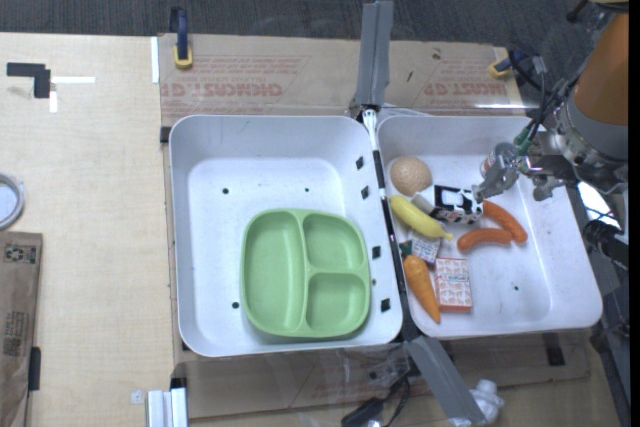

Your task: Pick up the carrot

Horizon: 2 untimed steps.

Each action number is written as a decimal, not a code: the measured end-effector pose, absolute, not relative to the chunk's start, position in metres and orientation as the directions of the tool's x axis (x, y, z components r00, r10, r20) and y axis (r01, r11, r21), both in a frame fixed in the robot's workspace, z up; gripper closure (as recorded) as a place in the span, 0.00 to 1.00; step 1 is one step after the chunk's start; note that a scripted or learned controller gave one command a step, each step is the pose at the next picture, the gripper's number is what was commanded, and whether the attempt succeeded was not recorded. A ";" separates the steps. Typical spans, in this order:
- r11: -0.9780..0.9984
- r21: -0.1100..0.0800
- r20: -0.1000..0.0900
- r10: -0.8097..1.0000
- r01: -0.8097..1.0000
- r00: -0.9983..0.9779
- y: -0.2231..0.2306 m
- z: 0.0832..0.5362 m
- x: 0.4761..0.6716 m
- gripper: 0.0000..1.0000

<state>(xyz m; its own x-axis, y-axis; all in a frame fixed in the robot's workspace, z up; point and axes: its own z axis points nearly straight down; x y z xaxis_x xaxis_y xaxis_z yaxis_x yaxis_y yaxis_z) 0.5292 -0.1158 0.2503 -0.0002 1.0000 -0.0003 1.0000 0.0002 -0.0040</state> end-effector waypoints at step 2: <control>0.226 0.014 -0.008 0.974 0.974 -0.226 -0.187 0.099 0.547 0.00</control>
<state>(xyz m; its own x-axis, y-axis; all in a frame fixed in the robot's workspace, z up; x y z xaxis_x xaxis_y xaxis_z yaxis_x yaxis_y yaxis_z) 0.5473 -0.1867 0.0988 -0.2261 0.9741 -0.0079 0.9740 0.2262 0.0137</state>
